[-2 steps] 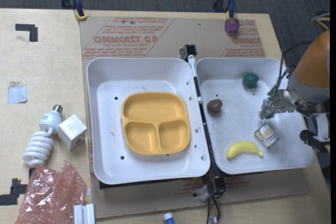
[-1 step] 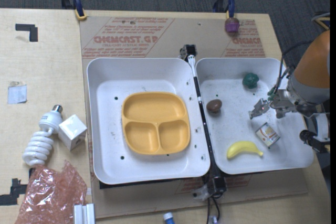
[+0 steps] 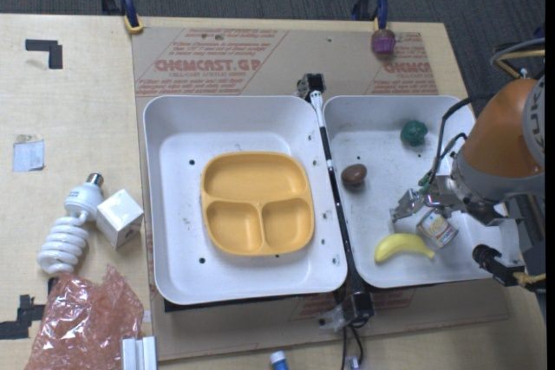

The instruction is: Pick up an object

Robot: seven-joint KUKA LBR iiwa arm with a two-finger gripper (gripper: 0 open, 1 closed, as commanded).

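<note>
The gripper (image 3: 422, 208) is seen lowered into the right bin (image 3: 381, 121), its fingers clamped on a small jar (image 3: 436, 229). A yellow banana (image 3: 402, 248) is found at seven o'clock of the jar, a brown ball (image 3: 354, 176) at ten.

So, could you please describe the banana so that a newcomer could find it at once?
Look in the right-hand white bin, the one the arm reaches into. Near its front edge lies the banana, just below the gripper. It is the bin's only yellow, curved item; the others are a brown ball and a green ball.
</note>
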